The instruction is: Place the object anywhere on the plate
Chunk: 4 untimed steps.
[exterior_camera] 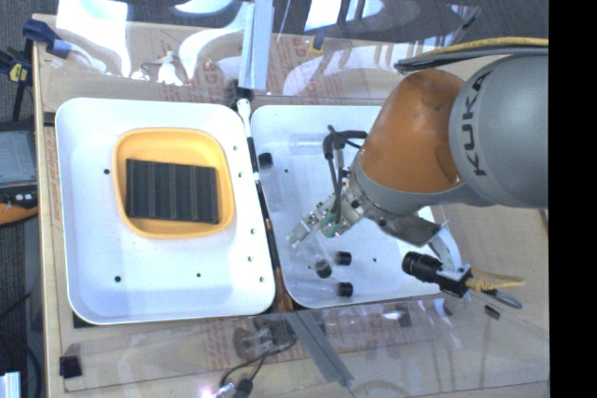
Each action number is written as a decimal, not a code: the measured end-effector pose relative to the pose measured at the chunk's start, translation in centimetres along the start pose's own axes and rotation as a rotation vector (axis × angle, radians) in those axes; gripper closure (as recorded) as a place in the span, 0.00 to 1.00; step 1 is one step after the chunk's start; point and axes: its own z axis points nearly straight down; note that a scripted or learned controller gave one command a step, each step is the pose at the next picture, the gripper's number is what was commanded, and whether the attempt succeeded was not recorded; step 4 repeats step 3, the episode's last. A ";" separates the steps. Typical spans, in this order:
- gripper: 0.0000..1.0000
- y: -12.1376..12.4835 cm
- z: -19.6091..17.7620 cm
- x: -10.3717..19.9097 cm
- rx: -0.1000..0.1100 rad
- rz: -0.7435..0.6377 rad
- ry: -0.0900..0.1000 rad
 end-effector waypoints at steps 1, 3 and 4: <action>0.00 0.0 0.0 0.0 0.000 0.001 0.000; 0.00 6.1 0.7 11.0 -0.002 -0.491 -0.003; 0.00 6.1 0.7 11.0 -0.002 -0.491 -0.003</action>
